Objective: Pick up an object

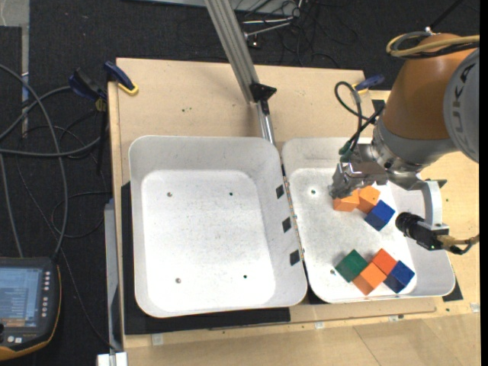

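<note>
1. The gripper point(345, 187) hangs low at the right bin's point(320, 280) twelve o'clock, for a grab.
2. Its target, the orange block point(358, 199), lies just at its four o'clock.
3. Whether the gripper grasps anything, I can't tell.

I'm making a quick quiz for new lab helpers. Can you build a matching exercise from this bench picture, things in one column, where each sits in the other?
Things:
1. green block
2. gripper
3. tablet
4. blue clamp

Places:
A. on the floor beyond the bench's left edge, near the bottom corner of the picture
B. over the upper part of the right bin, by an orange block
C. on the bench's far left corner
D. near the front of the right bin, left end of a cluster of blocks

Pairs: 1-D, 2-B, 3-A, 4-C
</note>
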